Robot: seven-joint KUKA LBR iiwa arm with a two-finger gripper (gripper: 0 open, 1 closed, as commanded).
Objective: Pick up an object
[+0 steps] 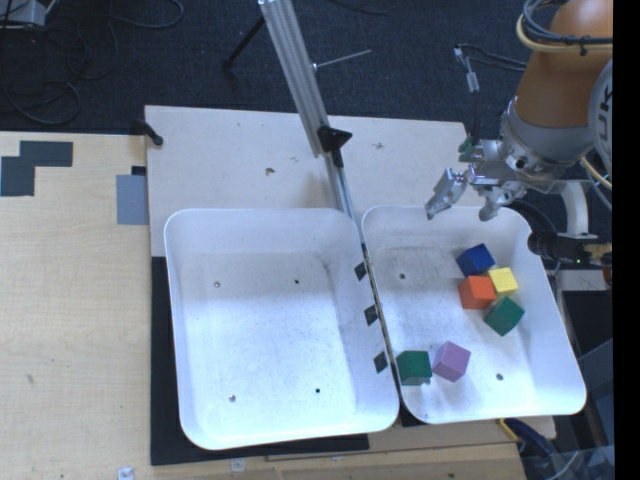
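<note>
You have a pale bench [240,158] carrying two shallow white bins side by side. Take the left bin [190,268] as landmark. The right bin [555,368] touches it along its right wall. Beneath it, a black mat [160,368] shows along its left and near edges. A slanted aluminium rail [300,78] rises behind it.

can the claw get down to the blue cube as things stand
Probably yes: the claw hangs open above the right bin's far edge, and the blue cube sits just below it with its top uncovered.

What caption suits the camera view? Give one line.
Gripper with open jaws above the right bin holding six coloured blocks.
</note>
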